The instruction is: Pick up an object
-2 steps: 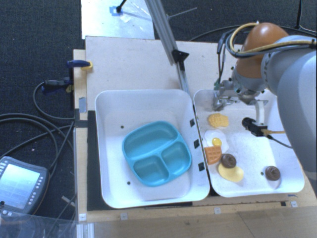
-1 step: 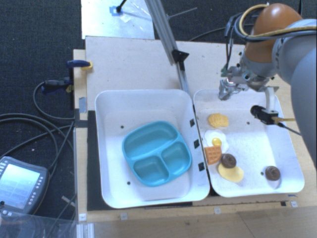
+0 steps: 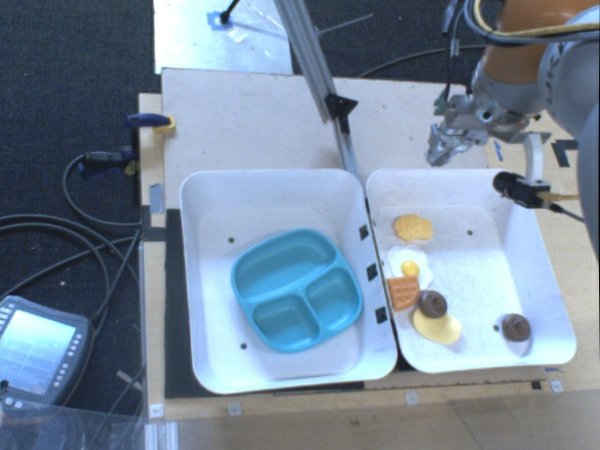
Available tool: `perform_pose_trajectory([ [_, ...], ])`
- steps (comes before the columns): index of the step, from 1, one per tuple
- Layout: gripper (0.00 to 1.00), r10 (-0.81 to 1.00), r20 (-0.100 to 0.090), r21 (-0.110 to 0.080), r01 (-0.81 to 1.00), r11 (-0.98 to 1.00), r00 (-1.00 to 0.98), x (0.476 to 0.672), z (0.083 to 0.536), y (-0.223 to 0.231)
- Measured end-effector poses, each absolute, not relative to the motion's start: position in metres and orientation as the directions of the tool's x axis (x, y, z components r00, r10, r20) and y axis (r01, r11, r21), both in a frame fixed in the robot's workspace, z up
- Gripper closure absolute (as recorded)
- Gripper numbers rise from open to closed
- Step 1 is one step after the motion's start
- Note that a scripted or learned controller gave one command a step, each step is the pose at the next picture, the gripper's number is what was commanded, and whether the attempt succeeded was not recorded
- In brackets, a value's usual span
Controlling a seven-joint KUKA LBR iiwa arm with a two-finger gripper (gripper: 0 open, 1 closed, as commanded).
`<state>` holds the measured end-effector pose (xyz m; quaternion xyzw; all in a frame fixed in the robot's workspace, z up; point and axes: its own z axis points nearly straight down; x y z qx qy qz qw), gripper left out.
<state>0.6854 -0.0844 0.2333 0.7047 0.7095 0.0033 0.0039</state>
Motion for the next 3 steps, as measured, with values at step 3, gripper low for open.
perform_pose_trajectory([
  [3, 1.00, 1.000, 0.002, 0.000, 1.000, 0.010, -0.010, 0.637, 0.235, 0.001],
])
